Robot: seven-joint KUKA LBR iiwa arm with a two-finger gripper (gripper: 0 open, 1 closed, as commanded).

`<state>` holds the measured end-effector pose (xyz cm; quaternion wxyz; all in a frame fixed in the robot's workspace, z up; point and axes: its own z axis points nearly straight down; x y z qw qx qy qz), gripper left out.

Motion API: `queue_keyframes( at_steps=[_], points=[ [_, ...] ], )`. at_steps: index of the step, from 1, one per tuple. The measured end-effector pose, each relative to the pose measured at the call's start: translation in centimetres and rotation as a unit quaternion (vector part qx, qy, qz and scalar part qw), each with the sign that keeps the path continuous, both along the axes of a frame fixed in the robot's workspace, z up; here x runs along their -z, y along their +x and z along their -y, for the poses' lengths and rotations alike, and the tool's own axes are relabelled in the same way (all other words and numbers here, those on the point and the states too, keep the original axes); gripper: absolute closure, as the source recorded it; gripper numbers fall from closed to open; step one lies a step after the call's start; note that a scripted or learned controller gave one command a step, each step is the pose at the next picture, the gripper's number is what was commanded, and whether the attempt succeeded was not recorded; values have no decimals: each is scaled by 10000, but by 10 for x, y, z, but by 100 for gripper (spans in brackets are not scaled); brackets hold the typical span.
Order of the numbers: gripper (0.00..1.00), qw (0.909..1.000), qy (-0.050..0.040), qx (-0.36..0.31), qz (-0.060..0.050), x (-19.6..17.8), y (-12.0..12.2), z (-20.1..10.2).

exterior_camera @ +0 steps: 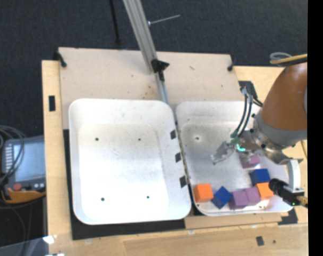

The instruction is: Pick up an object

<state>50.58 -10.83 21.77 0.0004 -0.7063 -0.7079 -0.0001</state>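
The arm (286, 103) covered the right bin's (204, 127) far right corner and part of a purple block (250, 161) beside it. The gripper's (223, 153) fingers were too blurred to read.

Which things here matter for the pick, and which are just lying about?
Job:
- gripper, over the right bin
- orange block
- blue block
- purple blocks
- second blue block

Lying about:
- left bin
- metal pole
- pendant off the bench's left side
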Motion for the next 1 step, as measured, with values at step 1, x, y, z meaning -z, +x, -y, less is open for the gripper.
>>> queue_keyframes(
  at_steps=[1],
  points=[
    [0, 10000, -4, 24, 10, 0, 0, 0]
  ],
)
